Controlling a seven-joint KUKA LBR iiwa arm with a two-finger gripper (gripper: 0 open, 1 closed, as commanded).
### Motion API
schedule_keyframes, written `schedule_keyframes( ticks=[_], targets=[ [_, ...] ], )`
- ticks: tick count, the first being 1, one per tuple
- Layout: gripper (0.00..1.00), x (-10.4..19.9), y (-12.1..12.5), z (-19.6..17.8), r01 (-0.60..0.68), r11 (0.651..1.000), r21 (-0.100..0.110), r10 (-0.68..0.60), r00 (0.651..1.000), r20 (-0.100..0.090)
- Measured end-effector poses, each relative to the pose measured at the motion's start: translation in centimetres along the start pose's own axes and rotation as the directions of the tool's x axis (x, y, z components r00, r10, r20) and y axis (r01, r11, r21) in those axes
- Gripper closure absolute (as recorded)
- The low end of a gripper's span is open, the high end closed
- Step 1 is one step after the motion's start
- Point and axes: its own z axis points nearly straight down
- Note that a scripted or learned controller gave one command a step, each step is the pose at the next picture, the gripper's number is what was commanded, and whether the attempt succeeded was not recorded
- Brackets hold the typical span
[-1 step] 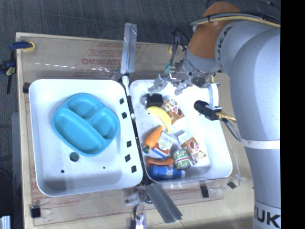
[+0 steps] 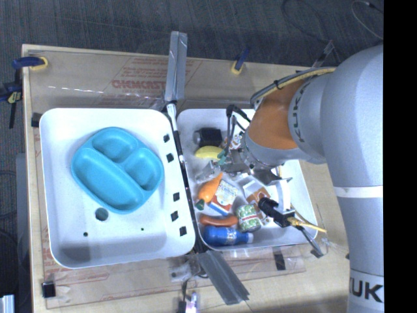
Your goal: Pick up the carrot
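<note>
Camera view: the tapered orange carrot (image 2: pixel 210 189) lies unlifted in the right white bin (image 2: pixel 303 194); the claw's (image 2: pixel 233 154) state I cannot tell.

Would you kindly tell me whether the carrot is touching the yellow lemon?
Apart: the camera view shows clutter and white bin floor between the carrot and the lemon.

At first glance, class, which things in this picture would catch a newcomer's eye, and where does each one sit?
The big grey arm with its orange band reaches in from the right over the right bin. A bright blue divided tray lies in the left bin. The right bin holds a heap of clutter, with the orange carrot near its left side.
</note>
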Motion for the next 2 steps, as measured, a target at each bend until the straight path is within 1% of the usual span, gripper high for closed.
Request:
schedule_keyframes(
  ticks=[1, 2],
  targets=[
    [0.0, 3.2, -4.7, 0.0, -0.09, 0.996, -0.009, 0.09, 0.996, 0.008],
    [1.0, 2.9, -4.6, -1.0, -0.087, 0.996, -0.011, 0.087, 0.996, 0.013]
  ],
)
